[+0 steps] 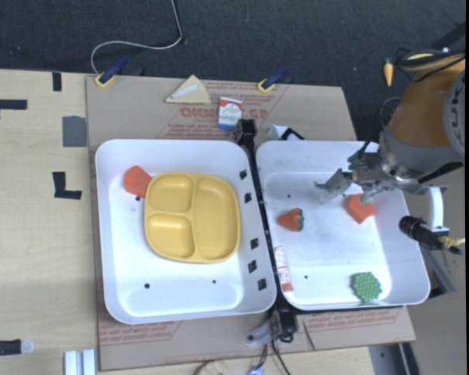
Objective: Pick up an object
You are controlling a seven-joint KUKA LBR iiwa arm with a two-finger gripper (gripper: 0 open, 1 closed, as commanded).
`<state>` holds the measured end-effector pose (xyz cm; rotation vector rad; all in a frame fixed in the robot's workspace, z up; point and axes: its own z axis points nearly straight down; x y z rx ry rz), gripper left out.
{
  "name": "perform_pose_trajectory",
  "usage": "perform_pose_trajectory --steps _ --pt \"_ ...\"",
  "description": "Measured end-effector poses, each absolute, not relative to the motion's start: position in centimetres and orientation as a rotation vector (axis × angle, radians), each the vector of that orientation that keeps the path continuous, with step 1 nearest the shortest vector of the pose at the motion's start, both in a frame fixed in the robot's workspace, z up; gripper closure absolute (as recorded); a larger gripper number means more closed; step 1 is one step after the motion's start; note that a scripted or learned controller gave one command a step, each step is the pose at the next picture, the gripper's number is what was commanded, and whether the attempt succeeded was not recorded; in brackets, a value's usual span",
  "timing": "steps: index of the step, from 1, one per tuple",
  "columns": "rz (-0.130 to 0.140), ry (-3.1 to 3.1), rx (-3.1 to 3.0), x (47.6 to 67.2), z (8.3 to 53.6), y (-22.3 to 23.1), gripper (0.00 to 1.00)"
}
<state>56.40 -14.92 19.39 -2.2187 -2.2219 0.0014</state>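
Dark carpet behind, light wood surface (31, 233) with a cardboard sheet (313, 108) under two shallow white bins side by side. Camera view, left bin (113, 233): yellow divided plate (192, 217) in the middle, an orange-red piece (137, 180) touching the plate's upper-left edge. A small carton (230, 114) and a tan wedge (191, 91) sit on the cardboard past the bins. Right bin (328, 287): strawberry-like toy (292, 219) near the left side, green bumpy piece (366, 287) near the front right corner, orange-red block (361, 208) near the right wall. Gripper (352, 180) reaches in from the right and hangs just above and left of that block; the jaws look spread apart with nothing between them, though one fingertip sits close to the block's top edge and contact cannot be judged. Likely target is the orange-red block, since it lies nearest. It looks like a small play-food piece, so probably light, stiff plastic, smooth and a bit slippery, not fragile. Best hold is likely across its two flatter opposite faces, coming straight down, centred so it does not squirt out sideways. The bin wall just to the right may leave little room for the outer finger. The strawberry-like toy stands well apart in open floor and is rounder, so harder to pinch.
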Motion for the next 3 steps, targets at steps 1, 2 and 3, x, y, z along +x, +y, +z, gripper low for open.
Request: perform_pose_trajectory --steps 1,2,3 --pt "0.002 -2.222 -2.217 54.9 13.1 -9.5 0.00" --pt "0.001 -2.222 -2.221 56.4 8.6 -9.5 0.00" --pt "0.000 -2.226 -2.224 56.5 9.6 -9.6 1.00"
